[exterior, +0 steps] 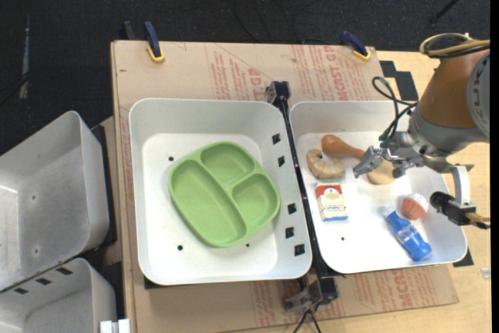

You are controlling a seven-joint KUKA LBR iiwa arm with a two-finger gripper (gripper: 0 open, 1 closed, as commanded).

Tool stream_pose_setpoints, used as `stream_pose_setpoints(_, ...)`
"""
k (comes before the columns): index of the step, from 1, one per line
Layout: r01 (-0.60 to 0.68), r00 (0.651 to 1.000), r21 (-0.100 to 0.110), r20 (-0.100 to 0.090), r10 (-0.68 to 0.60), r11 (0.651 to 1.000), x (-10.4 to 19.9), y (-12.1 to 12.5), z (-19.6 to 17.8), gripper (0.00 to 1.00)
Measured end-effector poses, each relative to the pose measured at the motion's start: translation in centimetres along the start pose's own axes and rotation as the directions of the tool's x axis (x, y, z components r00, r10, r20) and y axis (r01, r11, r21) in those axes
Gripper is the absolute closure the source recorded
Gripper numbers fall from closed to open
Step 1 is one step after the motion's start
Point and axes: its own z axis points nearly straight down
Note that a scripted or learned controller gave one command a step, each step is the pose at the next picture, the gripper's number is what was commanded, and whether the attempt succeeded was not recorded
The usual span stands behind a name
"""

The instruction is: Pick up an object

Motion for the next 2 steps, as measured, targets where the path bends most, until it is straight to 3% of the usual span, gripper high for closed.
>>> stream_pose_setpoints(1, 0.0, 1.0, 0.0, 0.0, 0.0, 1.0, 0.1, 0.0, 3.2, 0.0)
stream_pose_setpoints(2, 0.0, 1.0, -0.004, 0.001, 0.0, 1.0, 0.1, 0.1, 2.0, 1.0)
